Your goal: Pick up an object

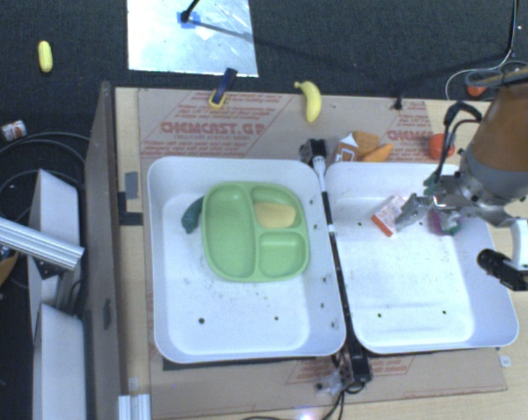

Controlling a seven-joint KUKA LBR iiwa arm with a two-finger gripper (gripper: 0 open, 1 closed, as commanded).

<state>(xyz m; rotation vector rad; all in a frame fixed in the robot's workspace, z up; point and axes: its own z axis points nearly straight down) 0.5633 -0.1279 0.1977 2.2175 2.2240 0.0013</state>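
Observation:
In the right bin (421, 322) a small orange and white packet (386, 214) lies near the far left part. My gripper (411, 213) is low over this bin, just right of the packet and very close to it. Whether it touches the packet I cannot tell. A small purple and green thing (444, 222) lies under the wrist, to the gripper's right. In the left bin (237, 331) sits a green divided plate (246, 243) with a yellow piece (276, 214) in its far right compartment. A dark green object (192, 214) rests against the plate's left rim.
Beyond the bins, on the cardboard, lie a yellow banana (310, 101), an orange and white item (365, 147) and an orange ball (436, 145). The grey arm (507, 147) leans over the right bin's far right corner. A black divider (329, 226) runs between the bins.

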